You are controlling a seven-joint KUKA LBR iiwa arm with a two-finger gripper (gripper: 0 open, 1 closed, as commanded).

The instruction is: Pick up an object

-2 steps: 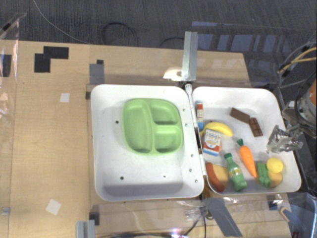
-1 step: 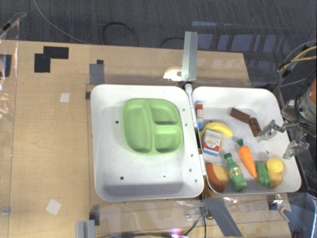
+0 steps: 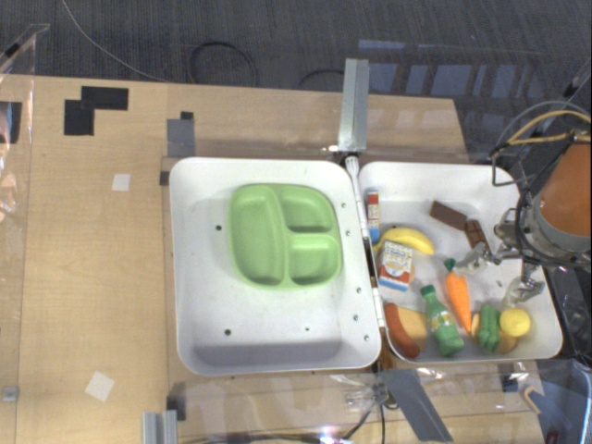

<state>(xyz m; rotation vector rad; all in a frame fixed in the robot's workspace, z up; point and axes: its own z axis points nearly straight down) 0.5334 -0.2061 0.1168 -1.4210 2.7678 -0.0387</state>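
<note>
You see two white bins side by side on the wooden bench. The left bin holds a green divided tray lying flat near its centre. The right bin holds the loose items.

Locate the items in the right bin as follows:
- A small tube with a red cap lies along the left wall.
- A yellow banana lies just right of the tube, touching the top of a small carton.
- A brown bar lies toward the back, with a second brown piece just beside it.
- An orange carrot lies near the middle, pointing front to back.
- A green bottle lies left of the carrot, toward the front wall.
- A red and yellow piece rests in the front left corner.
- A green vegetable and a yellow lemon lie at the front right.

The arm enters from the right. The gripper hangs over the right part of the right bin, above the gap between the carrot and the lemon. Its fingers stand apart, one near the carrot's top and one just above the lemon, with nothing between them.
</note>
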